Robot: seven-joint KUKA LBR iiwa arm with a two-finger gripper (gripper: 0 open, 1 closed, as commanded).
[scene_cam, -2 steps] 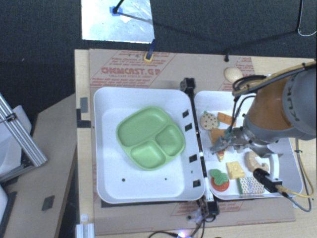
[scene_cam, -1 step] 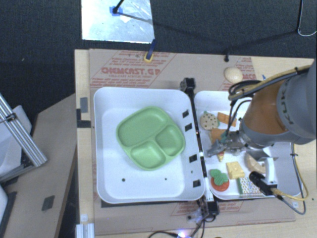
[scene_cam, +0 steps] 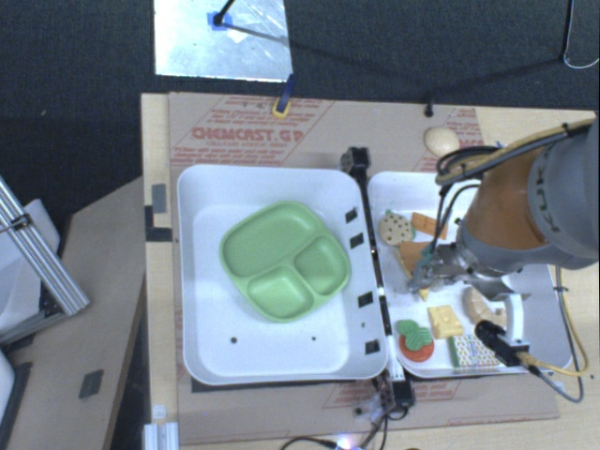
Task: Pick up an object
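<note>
In the right bin [scene_cam: 548,345], my gripper [scene_cam: 427,277] hung low over the orange wedge [scene_cam: 412,253] beside the cookie [scene_cam: 394,225], its grip unreadable to me, so I judged the pick unfinished, needing a firm close and lift.

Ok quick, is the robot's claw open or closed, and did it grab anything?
Gripper: low in the right bin among the toy food; cannot be told whether it is open, closed or holding anything.

Two bins side by side on tabletop [scene_cam: 234,125]. Divided plate [scene_cam: 284,260] in left bin [scene_cam: 202,345]. Food pieces in right bin [scene_cam: 389,187]; arm [scene_cam: 525,204] above them.
</note>
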